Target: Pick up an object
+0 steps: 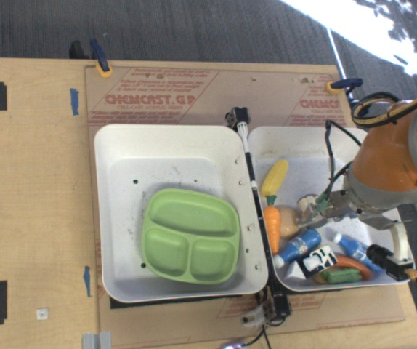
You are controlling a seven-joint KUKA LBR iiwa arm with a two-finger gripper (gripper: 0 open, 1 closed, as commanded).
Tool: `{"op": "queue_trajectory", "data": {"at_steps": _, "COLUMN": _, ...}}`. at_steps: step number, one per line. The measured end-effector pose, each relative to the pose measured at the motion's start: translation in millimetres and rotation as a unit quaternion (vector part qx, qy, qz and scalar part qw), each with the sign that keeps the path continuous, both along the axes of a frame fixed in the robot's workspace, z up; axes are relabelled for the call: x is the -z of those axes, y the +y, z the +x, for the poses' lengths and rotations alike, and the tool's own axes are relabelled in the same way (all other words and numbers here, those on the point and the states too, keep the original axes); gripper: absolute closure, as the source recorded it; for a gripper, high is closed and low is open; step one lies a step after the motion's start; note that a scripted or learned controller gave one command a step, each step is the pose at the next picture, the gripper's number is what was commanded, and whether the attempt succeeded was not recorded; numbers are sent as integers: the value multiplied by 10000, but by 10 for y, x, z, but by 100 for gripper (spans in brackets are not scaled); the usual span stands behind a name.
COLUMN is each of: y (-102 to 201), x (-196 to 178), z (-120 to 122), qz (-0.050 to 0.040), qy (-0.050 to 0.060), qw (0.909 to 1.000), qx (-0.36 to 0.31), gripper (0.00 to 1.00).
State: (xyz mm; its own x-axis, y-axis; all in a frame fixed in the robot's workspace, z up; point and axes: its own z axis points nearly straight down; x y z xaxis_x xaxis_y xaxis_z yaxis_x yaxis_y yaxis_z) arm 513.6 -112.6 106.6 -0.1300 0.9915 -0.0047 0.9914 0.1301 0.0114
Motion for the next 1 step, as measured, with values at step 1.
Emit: {"op": "queue_trajectory", "data": {"at_steps": 1, "y": 713, "x": -869, "z": 205, "qz": 24, "qy": 53, "qw": 9980, "qx": 625, "gripper": 100}}
